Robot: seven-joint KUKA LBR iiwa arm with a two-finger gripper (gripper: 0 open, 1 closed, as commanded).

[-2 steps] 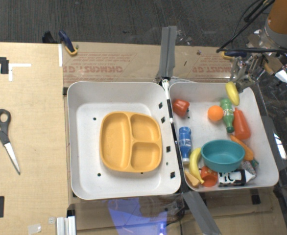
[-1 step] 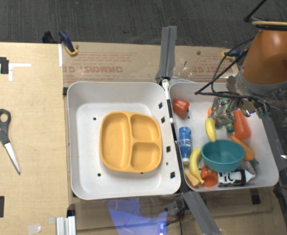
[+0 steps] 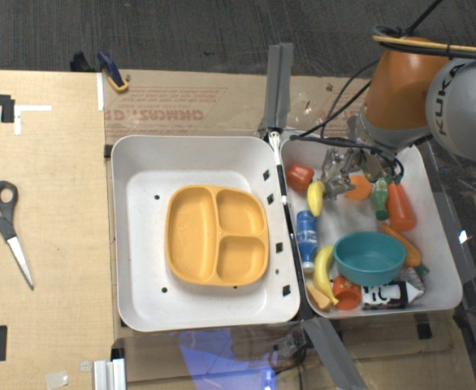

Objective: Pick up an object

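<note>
While the gripper [image 3: 341, 171] is hanging low over the far end of the right bin [image 3: 433, 295], whether it is spread or shut cannot be told, since its metal parts are blurring into the clutter beneath. Nothing is showing as held. The likeliest target, by my judgement, is the small yellow lemon-like piece [image 3: 315, 197] lying just beside the gripper, with the red pepper [image 3: 300, 175] touching it on the far side and an orange fruit [image 3: 357, 187] near it on the other. These are looking like hollow plastic play food: light, stiff and smooth, so probably slippery, and best pinched across the narrow middle. Further along, the right bin is also holding a carrot [image 3: 400, 205], a blue bottle [image 3: 306, 236], a banana [image 3: 323, 268], a teal bowl [image 3: 370, 256] and a black-and-white packet [image 3: 384, 294], all crowding together. The left bin [image 3: 136, 242] is carrying a yellow divided plate [image 3: 217, 236], sitting flat near its middle with nothing in its compartments.
</note>
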